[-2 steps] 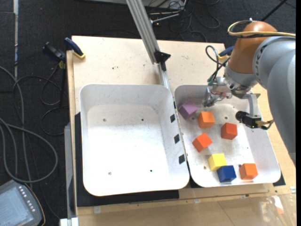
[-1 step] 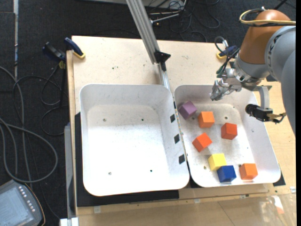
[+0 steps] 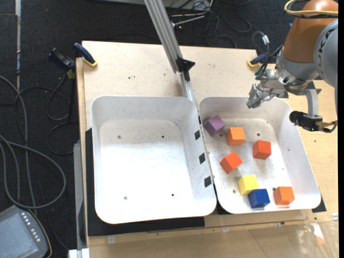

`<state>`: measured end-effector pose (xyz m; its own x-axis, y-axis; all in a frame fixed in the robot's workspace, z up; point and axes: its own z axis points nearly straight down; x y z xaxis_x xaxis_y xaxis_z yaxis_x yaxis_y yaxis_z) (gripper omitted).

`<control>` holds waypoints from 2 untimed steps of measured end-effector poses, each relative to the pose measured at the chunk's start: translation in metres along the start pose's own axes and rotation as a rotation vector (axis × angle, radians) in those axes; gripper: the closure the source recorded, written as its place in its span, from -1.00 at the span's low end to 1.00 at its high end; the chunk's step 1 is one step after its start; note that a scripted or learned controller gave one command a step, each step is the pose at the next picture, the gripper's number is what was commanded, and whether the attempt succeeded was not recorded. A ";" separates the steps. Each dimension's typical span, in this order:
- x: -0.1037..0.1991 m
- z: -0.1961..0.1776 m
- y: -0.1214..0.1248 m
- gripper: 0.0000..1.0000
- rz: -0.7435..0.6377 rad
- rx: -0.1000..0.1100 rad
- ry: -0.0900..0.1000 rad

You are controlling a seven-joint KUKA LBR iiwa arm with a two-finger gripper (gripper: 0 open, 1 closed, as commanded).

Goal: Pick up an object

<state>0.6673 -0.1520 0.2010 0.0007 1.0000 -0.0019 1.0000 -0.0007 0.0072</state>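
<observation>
The arm comes in over the table's (image 3: 134,63) right edge, grey with its orange band sitting high near the far right corner. Its end effector (image 3: 256,100) hangs just above the far rim of the right-hand bin (image 3: 301,155), toward that bin's far middle. From where I stand its tip is a small dark cluster, and I cannot tell how it is set; nothing shows in its grip.

All the blocks lie in the right-hand bin. A purple block (image 3: 215,124) sits nearest the divide between the two bins, toward the far side. Just beside it, toward the right edge, is an orange block (image 3: 235,136), and further right a red block (image 3: 262,149) stands on its own. Another orange block (image 3: 231,162) lies around the middle of the bin, turned at an angle. Toward the near edge, a yellow block (image 3: 247,184) and a blue block (image 3: 258,198) sit touching or almost so, with a third orange block (image 3: 283,195) just beside the blue one, close to the bin's near right corner. The end effector is well apart from all of them.

The left-hand bin (image 3: 107,160) sits alongside. A slanted metal pole (image 3: 164,28) crosses the far side of the table, ending by the gap between the bins. Blue-and-yellow clamps (image 3: 85,54) grip the table's far corners.
</observation>
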 end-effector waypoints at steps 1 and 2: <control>0.001 -0.064 -0.002 1.00 -0.003 -0.002 -0.001; 0.055 -0.070 -0.017 1.00 -0.009 0.008 0.003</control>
<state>0.6494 -0.0965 0.2704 -0.0081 1.0000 0.0016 1.0000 0.0081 -0.0005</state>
